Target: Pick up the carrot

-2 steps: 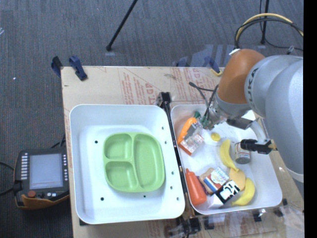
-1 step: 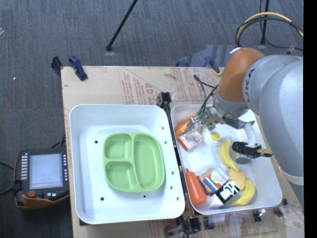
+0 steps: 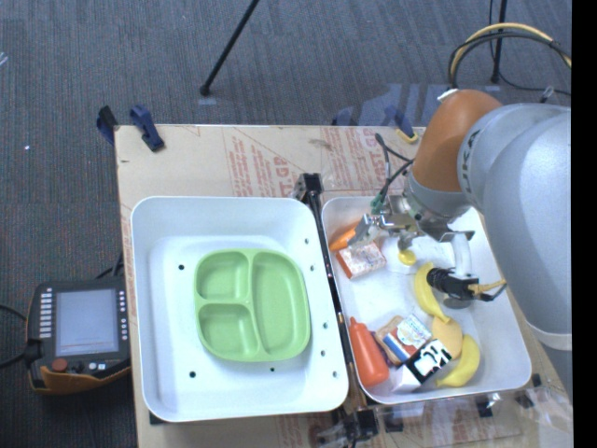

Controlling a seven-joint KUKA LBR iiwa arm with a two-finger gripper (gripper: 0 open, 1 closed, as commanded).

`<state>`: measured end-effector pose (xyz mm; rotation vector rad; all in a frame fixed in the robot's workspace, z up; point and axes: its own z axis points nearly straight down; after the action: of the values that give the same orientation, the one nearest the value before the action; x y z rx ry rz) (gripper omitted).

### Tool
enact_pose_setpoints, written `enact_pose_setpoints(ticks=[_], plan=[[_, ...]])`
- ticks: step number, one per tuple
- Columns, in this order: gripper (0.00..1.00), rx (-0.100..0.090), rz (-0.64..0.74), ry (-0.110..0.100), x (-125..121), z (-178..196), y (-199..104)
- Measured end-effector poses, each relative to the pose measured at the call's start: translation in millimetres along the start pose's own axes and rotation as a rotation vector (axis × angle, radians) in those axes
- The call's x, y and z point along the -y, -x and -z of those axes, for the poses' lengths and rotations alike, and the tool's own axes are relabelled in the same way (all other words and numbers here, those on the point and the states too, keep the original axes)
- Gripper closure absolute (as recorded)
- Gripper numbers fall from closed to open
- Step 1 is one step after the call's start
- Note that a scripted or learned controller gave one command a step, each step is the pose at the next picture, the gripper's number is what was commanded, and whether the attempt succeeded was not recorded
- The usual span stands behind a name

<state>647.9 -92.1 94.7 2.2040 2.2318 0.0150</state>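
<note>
On the floor left of the bench lies one handheld control pendant (image 3: 82,332) with a grey screen. At the bench's far left corner sit two clamps, one black (image 3: 106,120) and one blue (image 3: 145,127).

The bench carries two white bins side by side. The left bin (image 3: 168,222) holds one item: a green tray (image 3: 252,304) with three compartments, lying flat near the bin's middle.

The right bin (image 3: 504,343) holds several items. Two orange objects are counted. One, the carrot (image 3: 341,236), lies at the bin's far left corner, just beside the left wall, its right end partly hidden under the gripper hardware. The other, a larger orange-red piece (image 3: 367,353), lies against the left wall nearer the front. One pink-red packet (image 3: 361,259) lies just right of the carrot. Two bananas are counted: one (image 3: 429,292) near the bin's centre, one (image 3: 462,360) at the near right. One small box (image 3: 404,336) and one black-and-white patterned item (image 3: 431,360) lie close together between the orange-red piece and the front banana. One small yellow item (image 3: 408,257) lies below the gripper.

One arm (image 3: 522,203) enters from the right, orange band above the wrist. The gripper (image 3: 387,222) sits low over the bin's far left area, near the carrot and packet. Its finger position cannot be made out.
</note>
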Motion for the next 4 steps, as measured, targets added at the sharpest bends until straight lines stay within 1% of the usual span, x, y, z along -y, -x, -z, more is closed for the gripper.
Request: enact_pose_setpoints(ticks=[1, 2, 3, 4], plan=[[0.00, 0.006, -0.090, -0.001, 0.5, 0.1, -6.6], [0.00, 0.007, -0.395, -0.011, 5.0, 22.1, 84.6], [0.00, 0.027, -0.460, -0.006, 5.4, 0.6, 28.1], [0.00, 0.030, -0.725, -0.015, 8.2, 0.6, 14.4]])
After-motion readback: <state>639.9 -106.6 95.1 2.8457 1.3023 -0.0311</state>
